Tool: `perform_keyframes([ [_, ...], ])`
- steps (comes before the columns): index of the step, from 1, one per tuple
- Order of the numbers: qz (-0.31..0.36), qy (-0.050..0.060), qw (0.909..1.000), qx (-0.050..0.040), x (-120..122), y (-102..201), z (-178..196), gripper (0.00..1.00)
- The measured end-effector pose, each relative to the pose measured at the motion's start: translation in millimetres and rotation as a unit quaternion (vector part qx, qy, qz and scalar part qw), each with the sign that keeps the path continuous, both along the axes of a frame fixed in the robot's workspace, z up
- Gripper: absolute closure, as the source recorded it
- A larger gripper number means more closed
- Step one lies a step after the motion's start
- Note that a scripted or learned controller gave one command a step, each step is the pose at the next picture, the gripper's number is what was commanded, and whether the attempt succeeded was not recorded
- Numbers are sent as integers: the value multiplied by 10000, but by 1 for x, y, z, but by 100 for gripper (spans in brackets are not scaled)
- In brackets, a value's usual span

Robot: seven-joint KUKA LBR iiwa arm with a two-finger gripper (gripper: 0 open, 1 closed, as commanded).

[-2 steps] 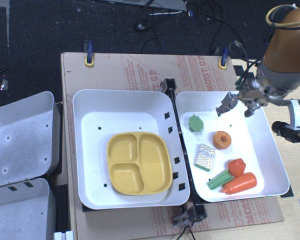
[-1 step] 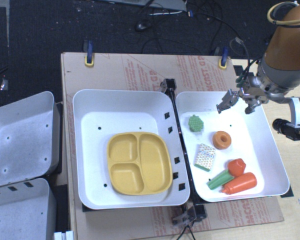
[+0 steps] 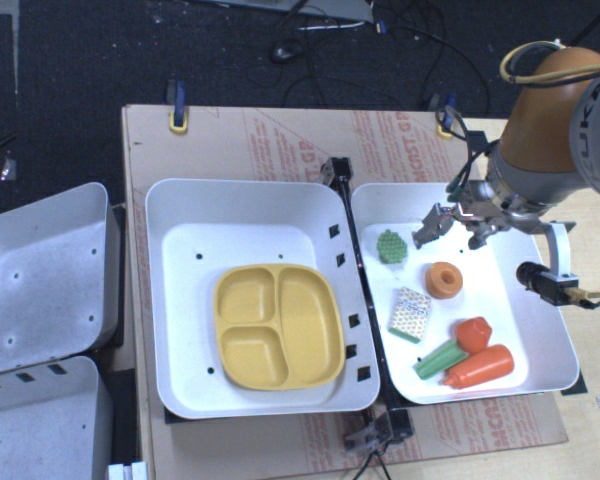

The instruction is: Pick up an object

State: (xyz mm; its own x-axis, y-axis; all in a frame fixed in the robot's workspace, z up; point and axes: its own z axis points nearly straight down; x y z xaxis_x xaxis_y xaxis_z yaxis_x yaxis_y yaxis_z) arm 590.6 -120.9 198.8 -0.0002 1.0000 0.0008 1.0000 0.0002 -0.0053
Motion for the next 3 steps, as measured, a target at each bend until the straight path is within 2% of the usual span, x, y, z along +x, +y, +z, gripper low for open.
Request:
perform_keyframes([
  [2, -2, -37, 10000, -7, -11, 5, -99, 0],
  [3, -12, -66, 10000, -23, -9, 3, -85, 100],
])
